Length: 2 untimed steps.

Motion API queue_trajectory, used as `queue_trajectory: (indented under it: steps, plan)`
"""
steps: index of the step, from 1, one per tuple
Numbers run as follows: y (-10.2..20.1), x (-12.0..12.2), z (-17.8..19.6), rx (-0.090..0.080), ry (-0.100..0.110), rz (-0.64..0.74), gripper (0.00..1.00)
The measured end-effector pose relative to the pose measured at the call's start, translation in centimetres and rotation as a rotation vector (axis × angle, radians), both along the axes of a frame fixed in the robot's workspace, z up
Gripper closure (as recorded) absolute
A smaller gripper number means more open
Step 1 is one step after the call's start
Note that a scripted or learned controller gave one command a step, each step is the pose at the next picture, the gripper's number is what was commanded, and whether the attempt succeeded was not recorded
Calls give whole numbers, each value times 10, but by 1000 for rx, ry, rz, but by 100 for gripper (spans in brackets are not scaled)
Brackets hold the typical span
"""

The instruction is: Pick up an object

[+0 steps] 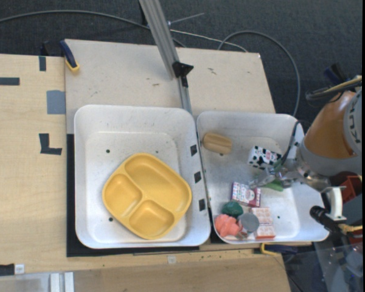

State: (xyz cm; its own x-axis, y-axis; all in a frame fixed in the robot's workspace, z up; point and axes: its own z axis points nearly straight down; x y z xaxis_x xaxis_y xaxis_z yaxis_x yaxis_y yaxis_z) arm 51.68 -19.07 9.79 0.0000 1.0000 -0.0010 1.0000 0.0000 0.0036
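Two shallow white plastic bins are sitting side by side on a pale wooden bench [24,163], their walls rounded at the corners and lightly scuffed. The left bin [88,123] is holding a glossy yellow tray [146,194], a rounded square moulded into three compartments and lying turned at an angle to the bin walls. The right bin [243,121] is holding the loose objects. A smooth tan wooden block [217,143] with rounded ends is lying near the far left corner. A small black-and-white patterned object [263,156] is resting to its right. A flat pink-and-white printed packet [245,194] is lying near the centre, and a second flat carton [264,221] in red and white is lying nearer the front wall. A soft dark green lump [233,208], a salmon-pink rubbery piece [227,226] and a dull grey disc [249,222] are crowding together at the front left corner, touching one another.

The arm [331,140] is reaching in from the right, its orange band bulging above the grey wrist, which is angling down over the right bin's right wall. The gripper [272,176] is hanging low between the patterned object and the pink packet, beside something green; whether its fingers are parted or closed, cannot be told.
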Motion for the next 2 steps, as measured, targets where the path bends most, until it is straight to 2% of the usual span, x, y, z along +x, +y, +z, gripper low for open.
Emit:
queue_trajectory:
  steps: [1,2]
  plan:
    - [0,1,12,-1,-3,2,100]
    - [-10,6,66,-1,0,1,100]
